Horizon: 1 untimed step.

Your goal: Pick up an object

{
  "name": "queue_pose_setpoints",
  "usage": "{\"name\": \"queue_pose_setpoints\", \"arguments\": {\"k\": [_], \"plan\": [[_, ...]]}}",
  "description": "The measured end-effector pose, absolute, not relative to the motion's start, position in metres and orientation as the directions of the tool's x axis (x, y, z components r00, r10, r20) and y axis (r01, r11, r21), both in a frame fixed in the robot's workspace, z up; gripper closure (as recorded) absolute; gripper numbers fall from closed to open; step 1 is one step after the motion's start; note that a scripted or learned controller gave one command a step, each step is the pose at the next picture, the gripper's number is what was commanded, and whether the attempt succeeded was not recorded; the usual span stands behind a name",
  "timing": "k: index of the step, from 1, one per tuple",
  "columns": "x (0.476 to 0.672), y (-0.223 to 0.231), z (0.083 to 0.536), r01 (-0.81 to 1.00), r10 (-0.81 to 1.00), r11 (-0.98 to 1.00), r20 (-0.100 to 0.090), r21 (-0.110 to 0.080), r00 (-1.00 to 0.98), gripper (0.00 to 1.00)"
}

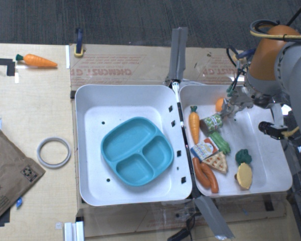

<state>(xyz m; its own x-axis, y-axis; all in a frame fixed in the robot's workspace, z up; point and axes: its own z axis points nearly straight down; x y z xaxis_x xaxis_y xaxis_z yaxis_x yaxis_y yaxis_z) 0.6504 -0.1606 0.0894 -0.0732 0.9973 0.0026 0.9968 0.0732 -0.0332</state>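
The right bin (271, 185) holds several toy foods: a carrot (193, 125), a small orange piece (219, 104), a green-and-white can (211, 123), a green pickle (221, 142), a small carton (204, 149), a waffle wedge (217, 162), red sausages (205, 175), broccoli (243, 157) and a yellow piece (244, 175). My gripper (230, 107) reaches down into the back of this bin. It sits just right of the orange piece and above the can. Nothing is visibly lifted.
A blue divided plate (136, 150) lies in the left bin (90, 114). Outside the bins, on the bench to the left, lie another carrot (37, 61), a tape ring (53, 151) and a brown cardboard box (7, 177). A grey post (178, 54) rises between the bins.
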Motion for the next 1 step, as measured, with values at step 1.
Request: {"name": "queue_pose_setpoints", "arguments": {"k": [1], "plan": [[0.6587,-0.1555,0.0927,0.997,0.997,0.079,-0.002,0.000,-0.079,0.00]]}}
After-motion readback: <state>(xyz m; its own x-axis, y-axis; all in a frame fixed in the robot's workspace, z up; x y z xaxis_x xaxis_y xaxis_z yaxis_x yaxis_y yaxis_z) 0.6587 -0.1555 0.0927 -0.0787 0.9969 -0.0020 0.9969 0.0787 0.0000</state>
